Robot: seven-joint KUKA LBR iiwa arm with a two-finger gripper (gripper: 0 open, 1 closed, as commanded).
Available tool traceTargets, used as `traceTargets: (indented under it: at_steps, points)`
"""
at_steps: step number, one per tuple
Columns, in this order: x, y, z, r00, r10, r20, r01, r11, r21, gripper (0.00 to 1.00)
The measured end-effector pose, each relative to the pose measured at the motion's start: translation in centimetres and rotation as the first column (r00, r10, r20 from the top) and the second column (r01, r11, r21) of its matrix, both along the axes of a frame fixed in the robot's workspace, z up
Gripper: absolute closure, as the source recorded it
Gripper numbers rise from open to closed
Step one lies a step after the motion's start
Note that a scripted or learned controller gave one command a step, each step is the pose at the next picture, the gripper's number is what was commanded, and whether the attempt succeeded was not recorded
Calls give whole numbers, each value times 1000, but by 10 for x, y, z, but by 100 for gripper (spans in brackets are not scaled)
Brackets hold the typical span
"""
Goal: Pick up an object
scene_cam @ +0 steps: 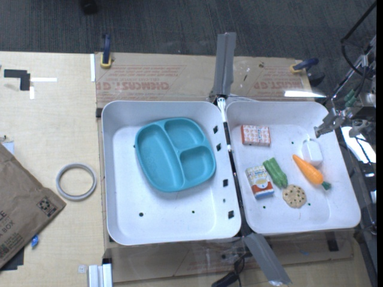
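The gripper [328, 126] is at the far right edge of the right bin [281, 223], approx. over its far-right corner, coming in from the right side. The fingers are small and dark against the rim, so I cannot tell if they are apart or together. Nothing is seen between them.

All small objects lie in the right bin, on the floor, not in the gripper. The nearest one is a small white object [312, 152], near the right wall, just below the gripper tip but apart from it. Just beside it, toward the front, lies the toy carrot [309, 170], slanted, w/ its green end pointing to the front-right corner. A cookie [294, 196] lies near the carrot, closer to the front edge. A green vegetable [276, 172] is in the middle of the bin, touching or almost touching a small carton [260, 182] on its left. A red-and-white box [255, 135] lies near the far edge, toward the left wall, well apart from the gripper.

The left bin [119, 220] holds a blue divided plate [175, 154], approx. in its centre. A tape ring [76, 180] lies on the bench [48, 130] left of the bins, near a cardboard box [24, 214] at the left edge.
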State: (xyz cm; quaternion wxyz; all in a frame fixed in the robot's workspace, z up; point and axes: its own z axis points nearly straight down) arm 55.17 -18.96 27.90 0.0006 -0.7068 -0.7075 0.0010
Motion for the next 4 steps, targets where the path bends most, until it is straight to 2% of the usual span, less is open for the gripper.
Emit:
traceTargets:
  at_steps: [1,2,3,4]
  points:
    - [7,-30,-137,980,-200,-3,200,980,3,0]
    - [-21,-17,-189,982,-189,-4,189,982,10,0]
    - [-21,-20,-180,981,-193,-3,193,981,4,100]
    - [-1,51,-101,929,-369,0,369,929,0,100]
